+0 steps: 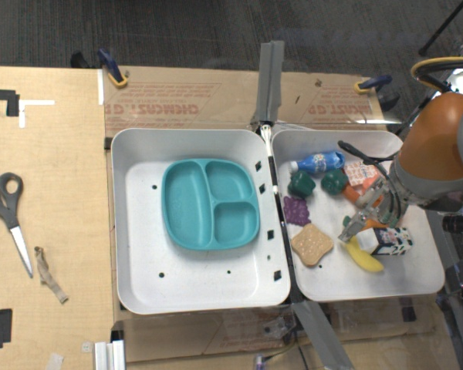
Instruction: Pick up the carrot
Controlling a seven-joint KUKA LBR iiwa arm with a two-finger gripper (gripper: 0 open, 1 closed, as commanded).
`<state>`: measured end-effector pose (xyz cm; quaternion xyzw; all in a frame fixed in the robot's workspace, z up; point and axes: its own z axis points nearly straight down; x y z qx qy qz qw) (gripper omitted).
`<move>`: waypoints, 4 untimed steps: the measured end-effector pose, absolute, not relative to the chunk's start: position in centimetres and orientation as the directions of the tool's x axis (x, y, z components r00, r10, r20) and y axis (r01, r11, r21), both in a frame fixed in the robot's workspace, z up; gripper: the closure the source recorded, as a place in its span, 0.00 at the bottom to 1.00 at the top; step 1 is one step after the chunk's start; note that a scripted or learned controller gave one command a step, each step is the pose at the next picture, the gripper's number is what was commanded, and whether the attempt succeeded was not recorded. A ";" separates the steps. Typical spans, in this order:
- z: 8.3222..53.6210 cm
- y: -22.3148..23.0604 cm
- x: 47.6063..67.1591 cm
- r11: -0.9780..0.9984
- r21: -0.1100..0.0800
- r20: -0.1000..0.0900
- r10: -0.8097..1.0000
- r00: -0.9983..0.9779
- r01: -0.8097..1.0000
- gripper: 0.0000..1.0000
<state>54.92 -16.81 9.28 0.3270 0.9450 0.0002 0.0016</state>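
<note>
The carrot (355, 194) is a small orange piece in the right bin (417, 280), lying just below a red and white packet (361, 174). Most of it is covered by my gripper (368, 220), which hangs low directly over it, between the packet and the banana (364, 258). More orange shows under the gripper body, but I cannot tell whether the carrot is held. The grey arm with its orange band (440, 133) reaches in from the right.
The right bin also holds a milk carton (392, 241), a toast slice (312, 245), purple grapes (296, 210), two green items (301, 183) (333, 181) and a blue bottle (320, 162). A teal divided plate (212, 204) lies in the left bin (139, 230). Scissors (11, 214) lie on the bench.
</note>
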 end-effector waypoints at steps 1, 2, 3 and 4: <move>9.3 -19.5 58.2 0.680 0.001 -0.003 0.733 -0.680 0.733 0.00; 10.3 -19.5 58.3 0.683 0.002 -0.008 0.731 -0.683 0.731 1.00; 9.4 -17.4 53.7 0.442 0.003 -0.003 0.897 -0.442 0.897 1.00; 19.5 -13.4 54.0 0.197 0.000 -0.002 0.980 -0.197 0.980 1.00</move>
